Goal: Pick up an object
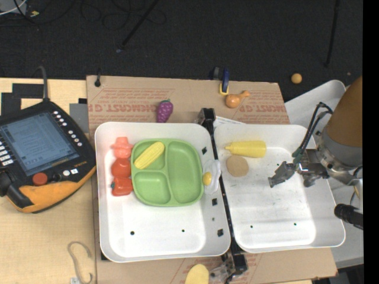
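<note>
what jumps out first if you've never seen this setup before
The bright green divided plate in the left bin, with a yellow corn cob on it and red toys beside it. In the right bin, a yellow mustard bottle lies near the gripper.

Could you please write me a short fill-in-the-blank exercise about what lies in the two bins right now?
1. The corn cob lies in a compartment of the ____ divided plate.
2. The yellow bottle and the tan round object lie in the ____ bin.
3. The red and orange toy lies to the ____ of the plate in the left bin.
4. The gripper is over the ____ bin.

Missing words: green; right; left; right
</note>
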`<state>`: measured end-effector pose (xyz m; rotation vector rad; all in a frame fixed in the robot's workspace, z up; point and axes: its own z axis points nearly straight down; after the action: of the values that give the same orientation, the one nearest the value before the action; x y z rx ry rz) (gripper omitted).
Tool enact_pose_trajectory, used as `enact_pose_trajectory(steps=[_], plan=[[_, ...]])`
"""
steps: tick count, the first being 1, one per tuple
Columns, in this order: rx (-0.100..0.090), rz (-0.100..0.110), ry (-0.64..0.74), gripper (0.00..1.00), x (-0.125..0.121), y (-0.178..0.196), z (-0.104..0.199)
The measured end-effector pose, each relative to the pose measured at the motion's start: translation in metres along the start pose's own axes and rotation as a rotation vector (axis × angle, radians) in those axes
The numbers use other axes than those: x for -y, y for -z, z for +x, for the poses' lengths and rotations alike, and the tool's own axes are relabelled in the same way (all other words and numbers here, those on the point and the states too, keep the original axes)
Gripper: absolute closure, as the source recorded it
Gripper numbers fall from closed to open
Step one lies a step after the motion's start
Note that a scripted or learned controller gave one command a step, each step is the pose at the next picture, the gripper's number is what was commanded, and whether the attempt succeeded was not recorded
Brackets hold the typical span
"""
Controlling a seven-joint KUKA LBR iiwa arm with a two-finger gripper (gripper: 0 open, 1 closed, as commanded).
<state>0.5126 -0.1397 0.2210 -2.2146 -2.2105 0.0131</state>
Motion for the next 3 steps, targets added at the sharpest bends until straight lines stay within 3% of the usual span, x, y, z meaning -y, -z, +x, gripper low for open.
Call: enact_pose_trajectory(steps=[1, 3], plan=[[0.002, -0.013, 0.002, 0.0, -0.002, 0.006, 0.0], [0.0, -0.007, 0.002, 0.0, 0.005, -0.087, 0.011]])
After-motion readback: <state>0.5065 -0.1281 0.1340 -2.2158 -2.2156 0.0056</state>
